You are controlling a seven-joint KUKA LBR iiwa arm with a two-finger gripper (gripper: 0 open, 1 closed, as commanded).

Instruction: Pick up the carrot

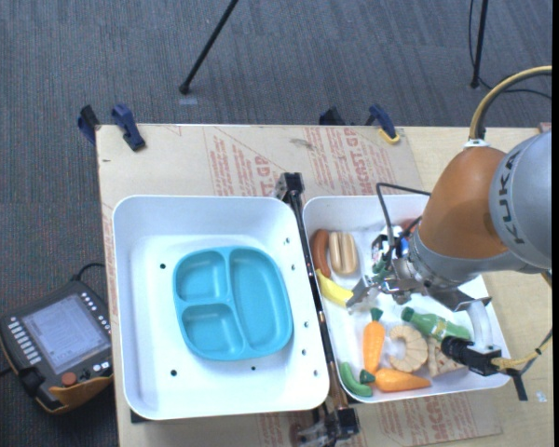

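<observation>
So far nothing has been lifted, as far as I can see from where I stand. Nearest me, along the front edge of the right bin (347,391), lies a carrot (402,380) on its side, with a small green pepper (357,377) just beside its thick end. A second carrot (374,341) stands more upright in the picture, a little further in, touching a pale ring-shaped pastry (410,347). Both carrots rest on the bin floor, so the pick itself is not yet done.

Next back, the tool (367,289) hangs just above the upright carrot's green top, near a banana (334,291). Whether its fingers are spread or closed I cannot tell; they are small and dark against clutter. I see nothing gripped between them. A green bottle (435,324) lies to the side, partly under the arm (475,217).

Further in is a hot dog (336,251) by the bin's far wall. The left bin (140,250) holds a blue divided plate (232,302). Beyond, the desk (242,152) shows cardboard and blue clamps (128,125).

My judgement: the approach looks roughly made; descending, closing and lifting remain.
</observation>
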